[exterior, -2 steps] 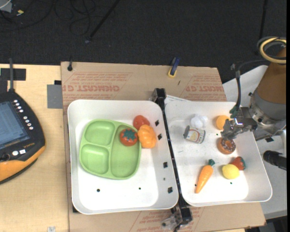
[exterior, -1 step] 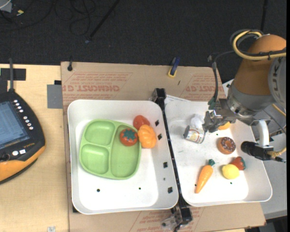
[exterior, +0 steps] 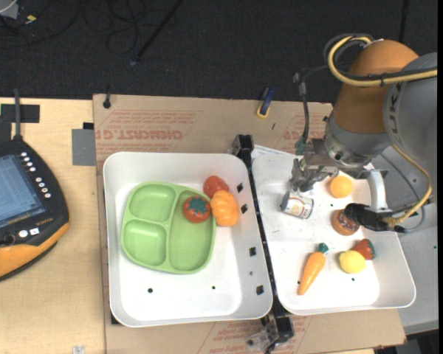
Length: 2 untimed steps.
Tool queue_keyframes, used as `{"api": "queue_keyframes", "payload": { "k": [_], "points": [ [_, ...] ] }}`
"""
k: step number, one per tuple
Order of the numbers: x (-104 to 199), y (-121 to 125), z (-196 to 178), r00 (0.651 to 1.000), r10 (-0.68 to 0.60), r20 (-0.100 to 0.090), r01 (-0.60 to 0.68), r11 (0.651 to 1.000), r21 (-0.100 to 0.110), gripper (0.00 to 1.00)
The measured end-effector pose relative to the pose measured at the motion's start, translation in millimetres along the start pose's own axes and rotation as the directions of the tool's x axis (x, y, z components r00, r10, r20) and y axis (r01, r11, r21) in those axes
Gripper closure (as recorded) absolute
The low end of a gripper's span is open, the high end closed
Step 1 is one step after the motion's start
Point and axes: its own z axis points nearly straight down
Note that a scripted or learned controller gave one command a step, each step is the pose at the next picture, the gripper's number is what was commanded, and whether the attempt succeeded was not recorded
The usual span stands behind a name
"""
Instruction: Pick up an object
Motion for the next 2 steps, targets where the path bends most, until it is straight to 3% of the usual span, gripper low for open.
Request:
{"api": "queue_keyframes", "payload": {
  "k": [1, 2],
  "points": [
    [42.0, 20.1, -17.9, 1.0, 0.0, 0.0, 0.0, 1.0, -0.001, 1.0],
    [57.0, 38.7, -14.3, 1.0, 0.003, 0.001, -0.003, 1.0, 0.0, 1.0]
  ]
}}
